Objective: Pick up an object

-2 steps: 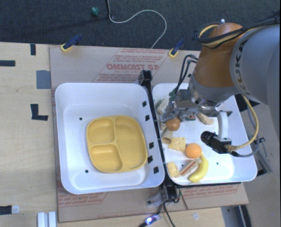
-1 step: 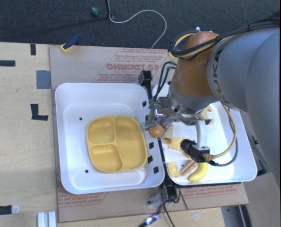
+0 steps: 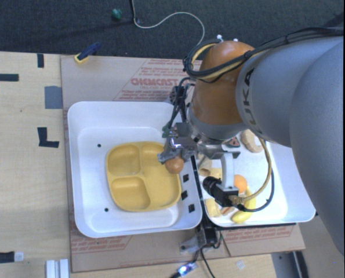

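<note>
Tray (image 3: 131,181), yellow and compartmented, sits in the left bin (image 3: 82,155). At the tray's right edge, the gripper (image 3: 173,155) has its fingers closed narrowly on a small brown rounded object (image 3: 174,165). Judged light, rigid and smooth; grip across its widest part. Right of tray, assorted items (image 3: 236,201) fill the right bin (image 3: 294,207).

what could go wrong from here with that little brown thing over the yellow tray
1. The small brown object sits at the gripper, above the right edge of the yellow divided tray; whether it is firmly held is unclear, so it may drop or roll.
2. The arm hangs low over the rim between the two white bins; a sideways move could catch that rim.
3. Loose cables trail near items in the right bin.
</note>
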Robot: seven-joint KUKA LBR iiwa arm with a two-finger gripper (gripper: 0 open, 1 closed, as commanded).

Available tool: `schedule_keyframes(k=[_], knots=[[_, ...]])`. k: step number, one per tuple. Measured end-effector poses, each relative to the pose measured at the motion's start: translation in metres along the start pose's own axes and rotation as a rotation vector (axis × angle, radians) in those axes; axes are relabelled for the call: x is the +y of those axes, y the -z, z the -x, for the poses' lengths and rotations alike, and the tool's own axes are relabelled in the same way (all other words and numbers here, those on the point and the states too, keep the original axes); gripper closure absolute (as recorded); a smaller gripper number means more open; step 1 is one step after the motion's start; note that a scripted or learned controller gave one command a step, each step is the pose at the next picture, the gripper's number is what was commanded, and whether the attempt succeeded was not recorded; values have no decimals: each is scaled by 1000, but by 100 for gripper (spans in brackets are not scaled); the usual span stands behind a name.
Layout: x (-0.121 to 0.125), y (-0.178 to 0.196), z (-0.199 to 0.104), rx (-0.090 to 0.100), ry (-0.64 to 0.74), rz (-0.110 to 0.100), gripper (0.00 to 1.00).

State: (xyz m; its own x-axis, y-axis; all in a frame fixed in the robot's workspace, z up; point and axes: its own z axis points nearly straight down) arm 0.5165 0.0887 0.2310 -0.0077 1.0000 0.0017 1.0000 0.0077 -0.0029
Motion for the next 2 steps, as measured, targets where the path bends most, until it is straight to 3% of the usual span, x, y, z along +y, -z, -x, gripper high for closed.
schedule_keyframes(k=[1,2], knots=[[1,-17,9,-4,-7,-2,100],[-5,2,15,-1,-6,1,100]])
